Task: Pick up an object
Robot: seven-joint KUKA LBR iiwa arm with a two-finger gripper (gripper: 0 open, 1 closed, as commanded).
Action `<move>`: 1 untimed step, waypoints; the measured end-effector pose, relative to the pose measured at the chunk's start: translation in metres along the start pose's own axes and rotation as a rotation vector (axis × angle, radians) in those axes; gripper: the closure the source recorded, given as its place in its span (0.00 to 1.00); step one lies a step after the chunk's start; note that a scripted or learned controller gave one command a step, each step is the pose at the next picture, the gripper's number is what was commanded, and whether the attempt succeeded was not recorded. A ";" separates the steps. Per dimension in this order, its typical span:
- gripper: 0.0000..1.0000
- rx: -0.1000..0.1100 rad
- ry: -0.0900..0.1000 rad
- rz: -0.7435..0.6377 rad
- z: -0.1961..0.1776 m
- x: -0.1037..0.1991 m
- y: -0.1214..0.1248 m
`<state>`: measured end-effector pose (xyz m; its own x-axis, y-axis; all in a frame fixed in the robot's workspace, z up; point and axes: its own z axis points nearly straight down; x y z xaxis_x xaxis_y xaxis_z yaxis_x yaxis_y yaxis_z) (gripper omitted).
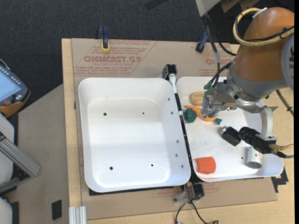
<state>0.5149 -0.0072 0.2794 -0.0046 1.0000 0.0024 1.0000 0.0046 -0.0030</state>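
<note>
Orange shows at the tip of the gripper (210, 110): a curved orange piece (204, 113) lies in the right bin (229, 164), near the wall it shares with the left bin (126, 134). The gripper stands low over the piece and overlaps its right half on my camera. I cannot tell from here whether it is spread or closed, nor whether it touches the piece. A green lump (190, 116) sits against the piece's left end, and a tan lump (197, 98) lies just behind. A teal bit (217, 121) shows just below the tip. A black block (230, 136) lies near. An orange cube (205, 165) and a silver can (254, 158) sit toward the bin's front edge.
</note>
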 end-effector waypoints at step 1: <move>1.00 -0.009 0.000 -0.004 -0.045 0.066 0.008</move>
<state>0.5228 0.0587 0.3249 -0.0085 1.0000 0.0025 0.9999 0.0084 0.0060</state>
